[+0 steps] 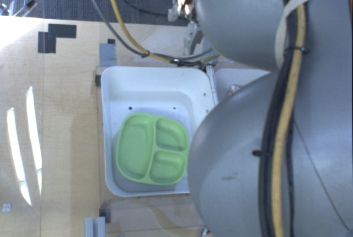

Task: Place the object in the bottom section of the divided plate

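A light green divided plate (119, 154) lies flat in the left white bin (144, 79), toward its near side. It has one long compartment on its left and two smaller ones on its right, and all three look bare. My grey arm (265, 120) bulks in from the right, covering most of the right bin (245, 77) and overlapping the left bin's right wall. A small brownish speck (233, 89) peeks out in the right bin at the arm's edge; I cannot tell what it is.
Yellow and grey cables (127, 32) loop from the top over the wooden bench behind the left bin. A grey bracket (108, 54) sits at that bin's far left corner. Bare bench (49, 120) lies to the left.
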Controlling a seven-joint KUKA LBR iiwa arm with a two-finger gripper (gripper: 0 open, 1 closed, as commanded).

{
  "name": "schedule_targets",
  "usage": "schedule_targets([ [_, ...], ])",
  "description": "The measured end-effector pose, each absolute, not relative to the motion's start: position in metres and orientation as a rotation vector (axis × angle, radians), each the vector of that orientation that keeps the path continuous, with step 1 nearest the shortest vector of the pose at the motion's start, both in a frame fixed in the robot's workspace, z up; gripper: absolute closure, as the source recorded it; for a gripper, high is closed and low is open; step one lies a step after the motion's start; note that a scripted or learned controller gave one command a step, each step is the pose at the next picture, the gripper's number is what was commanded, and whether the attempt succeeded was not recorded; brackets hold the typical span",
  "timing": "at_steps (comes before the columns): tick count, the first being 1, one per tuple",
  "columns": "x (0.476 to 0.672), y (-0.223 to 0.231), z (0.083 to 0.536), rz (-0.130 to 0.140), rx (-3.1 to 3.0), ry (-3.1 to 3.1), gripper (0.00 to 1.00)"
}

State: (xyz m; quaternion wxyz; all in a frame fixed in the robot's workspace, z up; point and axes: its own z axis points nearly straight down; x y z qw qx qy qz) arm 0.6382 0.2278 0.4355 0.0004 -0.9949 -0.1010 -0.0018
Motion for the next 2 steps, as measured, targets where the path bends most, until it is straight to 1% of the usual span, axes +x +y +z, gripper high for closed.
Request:
schedule_targets([
  [1,0.64,0.227,0.446,-0.007,-3.127,-0.315,1.0],
  [2,0.61,0.181,0.411,0.001,-3.127,-0.318,1.0],
])
